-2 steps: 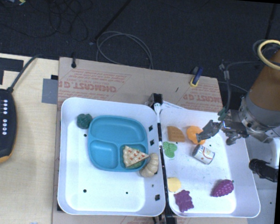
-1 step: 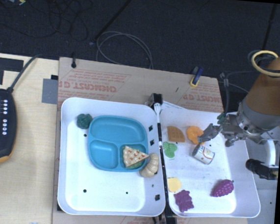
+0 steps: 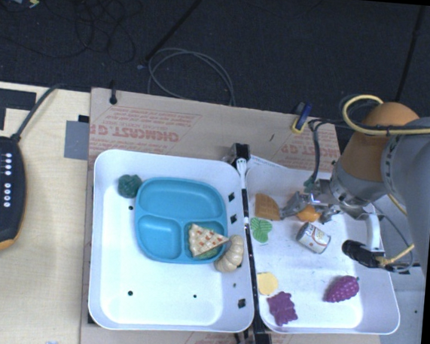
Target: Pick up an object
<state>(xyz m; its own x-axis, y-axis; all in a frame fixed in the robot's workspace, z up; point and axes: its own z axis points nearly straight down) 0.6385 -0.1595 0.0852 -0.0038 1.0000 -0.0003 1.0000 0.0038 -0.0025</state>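
Surface (image 3: 167,121): a cardboard-covered bench top carrying two shallow white bins side by side, so things can be moved between them.
Arm (image 3: 398,159): grey with an orange band, reaching in over the right bin's far right corner, bent down to bring the wrist low over the clutter.
Left bin (image 3: 107,270): holds a blue divided plate (image 3: 165,216) at its middle, with a pizza-slice toy (image 3: 207,240) in the plate's right compartment; a pale shell-like toy (image 3: 230,257) sits against the bin's right wall, and a dark green ball (image 3: 129,186) lies near the far left corner.
Right bin (image 3: 375,315): holds loose items scattered apart, probably to leave room for a grasp.
Gripper (image 3: 308,207): low in the right bin's far half, the fingers set narrowly about a small orange object (image 3: 309,212); whether they truly grip it cannot be told.
Task's thing: that orange object looks the likely target, between a brown bread-like piece (image 3: 267,207) and a small white can (image 3: 315,237).
Other items: purple grapes (image 3: 342,289) near the right edge, a second purple cluster (image 3: 283,307) and a yellow piece (image 3: 266,283) at the near left corner, a green leaf toy (image 3: 259,228) by the left wall.
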